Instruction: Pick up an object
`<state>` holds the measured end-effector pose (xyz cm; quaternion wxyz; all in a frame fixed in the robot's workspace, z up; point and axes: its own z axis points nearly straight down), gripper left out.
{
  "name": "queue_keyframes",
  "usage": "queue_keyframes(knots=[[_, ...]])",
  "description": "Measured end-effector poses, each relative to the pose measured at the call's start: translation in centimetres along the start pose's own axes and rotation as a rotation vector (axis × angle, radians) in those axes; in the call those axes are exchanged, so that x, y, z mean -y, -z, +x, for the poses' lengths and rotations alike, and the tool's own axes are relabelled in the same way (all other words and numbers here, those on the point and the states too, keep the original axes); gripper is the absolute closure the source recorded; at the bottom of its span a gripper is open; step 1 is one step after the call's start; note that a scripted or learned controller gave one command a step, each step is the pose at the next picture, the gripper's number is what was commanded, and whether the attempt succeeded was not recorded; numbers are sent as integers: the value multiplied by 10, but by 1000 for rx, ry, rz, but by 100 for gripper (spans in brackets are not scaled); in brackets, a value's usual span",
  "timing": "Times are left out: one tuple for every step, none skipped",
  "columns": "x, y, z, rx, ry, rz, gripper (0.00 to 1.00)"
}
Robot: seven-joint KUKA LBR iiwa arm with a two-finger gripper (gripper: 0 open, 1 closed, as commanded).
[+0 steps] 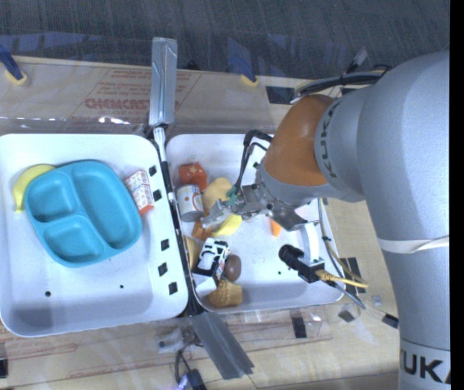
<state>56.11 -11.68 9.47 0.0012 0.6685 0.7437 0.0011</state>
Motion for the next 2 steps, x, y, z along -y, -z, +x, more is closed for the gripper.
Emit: queue_keyframes(knots=[[-1,11,1,-2,6,0,100],[-23,100,98,-3,24,-1,100]])
